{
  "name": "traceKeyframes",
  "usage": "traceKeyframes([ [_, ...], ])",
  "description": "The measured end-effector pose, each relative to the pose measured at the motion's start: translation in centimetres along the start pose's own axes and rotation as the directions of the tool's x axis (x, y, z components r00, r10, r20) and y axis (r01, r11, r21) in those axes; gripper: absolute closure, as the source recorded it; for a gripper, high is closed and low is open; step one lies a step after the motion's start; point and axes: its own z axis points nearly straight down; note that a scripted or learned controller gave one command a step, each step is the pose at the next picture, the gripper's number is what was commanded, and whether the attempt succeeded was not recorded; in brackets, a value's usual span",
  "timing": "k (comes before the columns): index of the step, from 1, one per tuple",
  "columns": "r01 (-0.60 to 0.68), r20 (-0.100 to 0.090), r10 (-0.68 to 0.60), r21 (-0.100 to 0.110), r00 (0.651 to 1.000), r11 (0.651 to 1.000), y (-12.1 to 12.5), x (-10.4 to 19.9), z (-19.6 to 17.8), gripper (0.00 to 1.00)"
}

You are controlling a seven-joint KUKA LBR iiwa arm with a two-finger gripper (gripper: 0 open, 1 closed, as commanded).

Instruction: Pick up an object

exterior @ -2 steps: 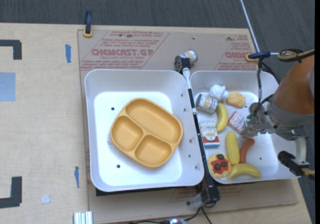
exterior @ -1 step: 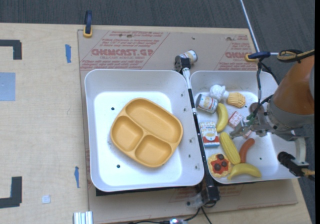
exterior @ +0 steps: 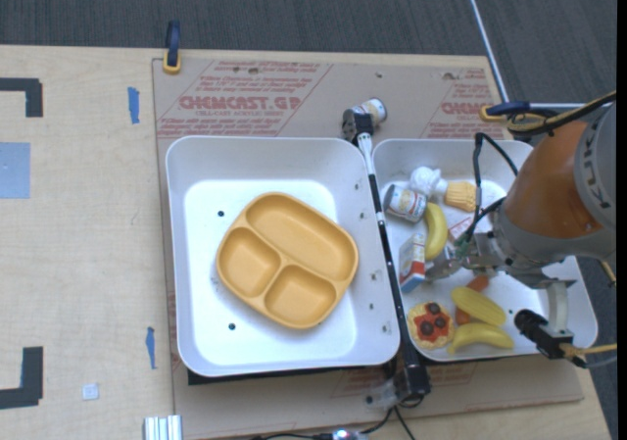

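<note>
Hanging at the frame's right, the end effector [exterior: 458,260] sits beside a banana [exterior: 435,229]. Its grip state cannot be told.

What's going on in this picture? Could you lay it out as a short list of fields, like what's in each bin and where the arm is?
left bin: holds a yellow three-compartment plate
right bin: toy food, including bananas, a small pizza, a corn cob, a small can
arm: grey with an orange band, reaching in from the right over the right bin
gripper: low among the toys, beside an upright banana
held object: none visible between the fingers
</note>
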Motion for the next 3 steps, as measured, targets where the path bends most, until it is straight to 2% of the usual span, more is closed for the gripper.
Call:
traceKeyframes([
  [1, 0.004, -0.006, -0.004, 0.005, 1.0, 1.0, -0.5, 2.1, 0.0, 0.0],
  [2, 0.003, -0.006, -0.003, 0.004, 1.0, 1.0, -1.2, 2.2, 0.0, 0.0],
  [3, 0.004, -0.006, -0.004, 0.006, 1.0, 1.0, 1.6, 1.8, 0.1, 0.0],
])
